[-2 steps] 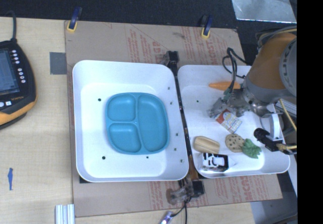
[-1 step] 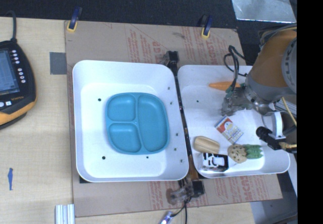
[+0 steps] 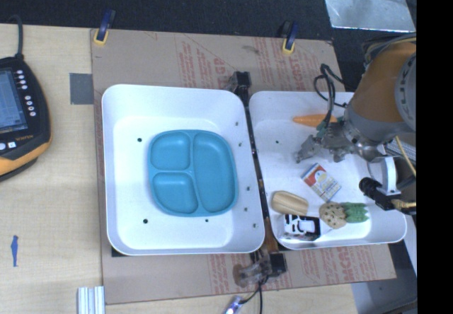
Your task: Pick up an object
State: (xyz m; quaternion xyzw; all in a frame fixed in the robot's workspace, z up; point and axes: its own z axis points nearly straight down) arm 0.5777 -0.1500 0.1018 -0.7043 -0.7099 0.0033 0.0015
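**Gripper low in right bin, nothing between fingers**

Gripper (image 3: 311,150) down in the right bin (image 3: 272,111), pointing left; the grey fingers (image 3: 306,153) look slightly apart, tips over bare bin floor, gripping nothing; exact gap hard to read at this angle. Orange carrot (image 3: 308,120) lies just behind the gripper, partly hidden by the wrist; small white card packet (image 3: 320,181) just in front of the fingertips, apart from them; tan bread roll (image 3: 289,202), black-and-white item (image 3: 301,226) and a tan-and-green toy (image 3: 342,214) sit near the front wall. Left bin (image 3: 120,164) holds a blue divided plate (image 3: 192,172), flat, centred. Teach pendant (image 3: 18,118) on the bench at far left.
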